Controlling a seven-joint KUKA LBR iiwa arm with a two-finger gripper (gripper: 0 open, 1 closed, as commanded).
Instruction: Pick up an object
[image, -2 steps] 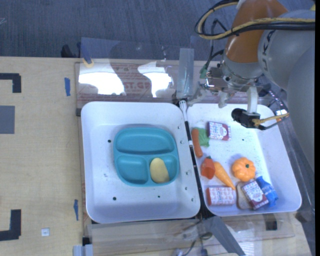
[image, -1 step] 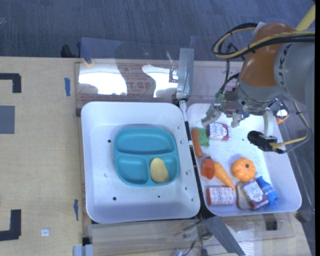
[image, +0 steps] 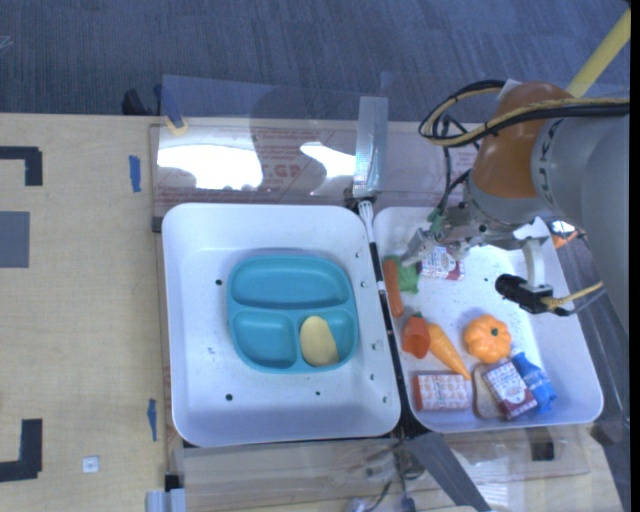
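Gripper (image: 440, 240): over the right bin's (image: 585, 395) far left corner, grip state impossible to tell
Right bin: two carrots (image: 432, 340), one pumpkin (image: 487, 338), three packets (image: 442, 391)
Left bin (image: 190, 330): one blue tray (image: 285, 305), one potato (image: 318, 341)

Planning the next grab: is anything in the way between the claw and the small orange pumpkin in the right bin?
Nothing visible stands between them. The claw is at the upper left of the right bin; the pumpkin lies lower right of it, with bare bin floor between. The carrot lies off that line.
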